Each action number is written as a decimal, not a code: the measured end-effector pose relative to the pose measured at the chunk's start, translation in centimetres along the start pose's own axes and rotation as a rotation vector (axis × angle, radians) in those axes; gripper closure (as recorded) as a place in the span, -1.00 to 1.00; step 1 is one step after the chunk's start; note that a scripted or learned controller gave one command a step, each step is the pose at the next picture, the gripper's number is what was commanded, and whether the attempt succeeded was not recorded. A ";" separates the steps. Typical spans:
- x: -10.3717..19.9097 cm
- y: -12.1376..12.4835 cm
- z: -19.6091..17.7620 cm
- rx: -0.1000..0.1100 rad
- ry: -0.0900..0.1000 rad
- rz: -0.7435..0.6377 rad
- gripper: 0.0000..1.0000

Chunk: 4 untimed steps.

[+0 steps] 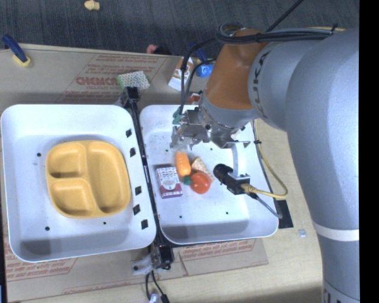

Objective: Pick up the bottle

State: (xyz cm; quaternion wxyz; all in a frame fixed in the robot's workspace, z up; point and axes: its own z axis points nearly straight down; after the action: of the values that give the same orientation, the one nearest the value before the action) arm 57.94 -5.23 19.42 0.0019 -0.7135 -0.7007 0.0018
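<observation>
Several small items lie clustered in the middle of the right bin [208,223]. A short orange object [183,165] that looks like the bottle stands on end there, touching a red tomato-like ball [201,183] and a tan piece [199,166]. A red and white packet [168,181] lies flat just left of them. My gripper [184,140] hangs directly above the orange object's far end, very close to it. The wrist and its orange band hide the bin's far part. Nothing is visibly held.
The left bin [25,125] holds a yellow divided plate [87,177]. A black brush [134,109] lies along the ridge between the bins, with a green sponge [134,79] at its far end. A black cable fitting [227,177] hangs beside the cluster's right.
</observation>
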 end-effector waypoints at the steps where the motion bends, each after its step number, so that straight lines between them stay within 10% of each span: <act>1: 5.5 -4.7 0.1 0.001 0.000 0.145 1.00; 2: 6.1 -9.5 -7.8 -0.001 0.000 0.152 1.00; 3: 4.5 -10.4 -3.1 0.000 0.000 0.289 1.00; 4: 5.1 -10.5 0.4 0.002 0.001 0.046 1.00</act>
State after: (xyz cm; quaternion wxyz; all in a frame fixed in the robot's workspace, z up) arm 47.54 0.05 19.11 0.0029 -0.7293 -0.6842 0.0021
